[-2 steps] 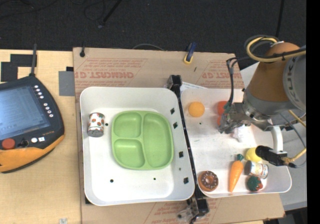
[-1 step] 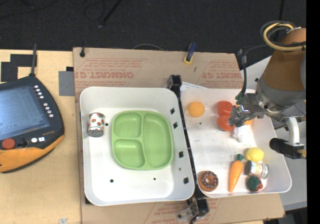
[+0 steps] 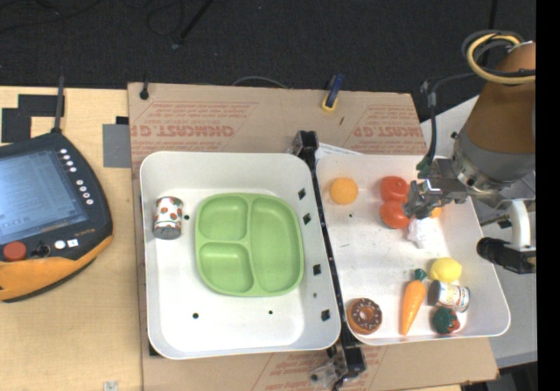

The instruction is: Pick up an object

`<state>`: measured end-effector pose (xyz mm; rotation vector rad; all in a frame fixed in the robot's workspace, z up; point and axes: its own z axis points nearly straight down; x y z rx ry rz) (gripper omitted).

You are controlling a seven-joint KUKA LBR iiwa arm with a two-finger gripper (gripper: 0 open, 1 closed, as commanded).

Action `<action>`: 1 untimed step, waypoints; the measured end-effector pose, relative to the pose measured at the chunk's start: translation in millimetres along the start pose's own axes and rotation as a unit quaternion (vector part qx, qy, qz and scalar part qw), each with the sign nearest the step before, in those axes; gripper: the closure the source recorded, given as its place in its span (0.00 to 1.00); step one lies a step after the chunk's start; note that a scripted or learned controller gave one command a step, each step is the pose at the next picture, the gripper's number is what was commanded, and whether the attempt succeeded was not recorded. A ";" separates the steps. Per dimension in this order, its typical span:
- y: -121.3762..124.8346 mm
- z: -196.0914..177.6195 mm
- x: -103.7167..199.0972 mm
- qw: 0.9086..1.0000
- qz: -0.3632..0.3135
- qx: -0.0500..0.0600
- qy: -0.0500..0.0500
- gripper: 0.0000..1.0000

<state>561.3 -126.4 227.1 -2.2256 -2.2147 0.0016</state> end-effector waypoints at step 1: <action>-27.5 1.7 41.0 1.000 -0.003 0.003 0.001 1.00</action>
